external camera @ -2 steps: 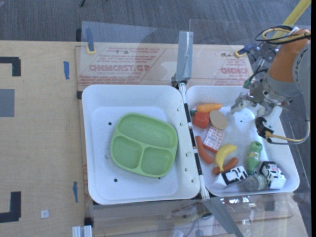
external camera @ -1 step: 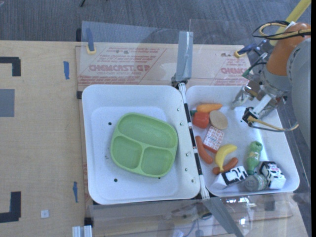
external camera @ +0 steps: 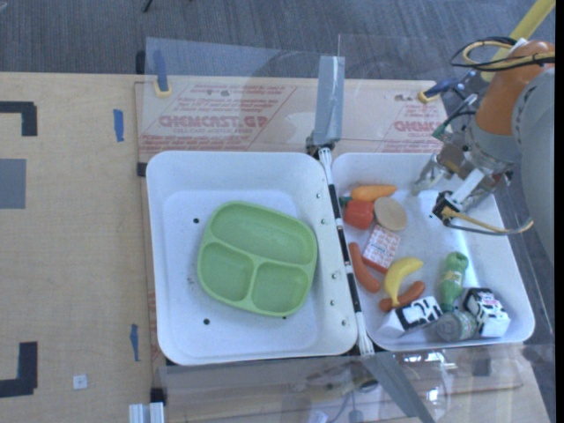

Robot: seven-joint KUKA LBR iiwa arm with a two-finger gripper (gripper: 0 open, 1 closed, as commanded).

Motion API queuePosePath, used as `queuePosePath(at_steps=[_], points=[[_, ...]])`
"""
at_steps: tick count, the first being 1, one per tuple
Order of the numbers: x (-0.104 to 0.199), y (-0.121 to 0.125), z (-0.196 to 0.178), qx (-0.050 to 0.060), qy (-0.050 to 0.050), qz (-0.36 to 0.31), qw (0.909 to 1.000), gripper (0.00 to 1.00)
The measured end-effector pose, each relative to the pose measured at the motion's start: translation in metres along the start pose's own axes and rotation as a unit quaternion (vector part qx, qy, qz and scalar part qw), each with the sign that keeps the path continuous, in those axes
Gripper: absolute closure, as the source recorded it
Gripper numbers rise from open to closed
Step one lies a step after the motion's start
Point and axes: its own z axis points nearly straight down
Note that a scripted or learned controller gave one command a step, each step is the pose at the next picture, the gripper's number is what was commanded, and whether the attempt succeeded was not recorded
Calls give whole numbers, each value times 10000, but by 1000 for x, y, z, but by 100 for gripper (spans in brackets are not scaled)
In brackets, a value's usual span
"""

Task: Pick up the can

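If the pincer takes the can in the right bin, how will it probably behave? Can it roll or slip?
The can lies on its side, so a push would probably roll it. Its round end and smooth wall suggest that it is stiff but may slip between fingers. A carrot and a banana lie close and may get nudged.

The can (external camera: 385,232) lies tipped on its side in the right bin (external camera: 520,289), toward the bin's ten o'clock. Its round tan end faces up toward one o'clock, and its red-and-white labelled body runs down toward seven o'clock.
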Motion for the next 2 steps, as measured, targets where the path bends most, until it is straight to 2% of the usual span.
queuePosePath(at_steps=[2], points=[[0,0,0,0,0,1,10000,0]])
